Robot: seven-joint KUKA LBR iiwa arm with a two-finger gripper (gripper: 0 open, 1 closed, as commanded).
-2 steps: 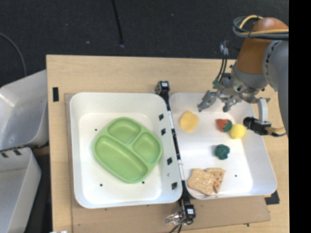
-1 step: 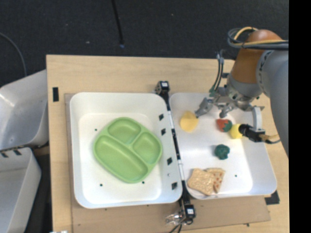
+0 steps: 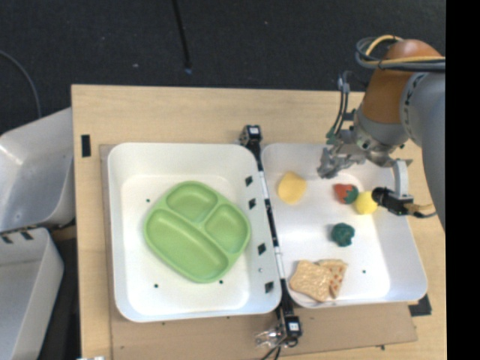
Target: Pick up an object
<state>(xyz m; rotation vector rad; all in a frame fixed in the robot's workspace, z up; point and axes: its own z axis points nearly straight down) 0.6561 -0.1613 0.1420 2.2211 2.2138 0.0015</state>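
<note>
above the right bin (image 3: 390, 276), metal fingers (image 3: 330, 167) hover, grip unclear, near a smooth yellow lemon (image 3: 292, 188).

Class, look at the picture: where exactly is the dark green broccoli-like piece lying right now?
The dark green piece lies in the right bin, below the red piece and small yellow piece, and above the flat tan sandwich-like item.
</note>
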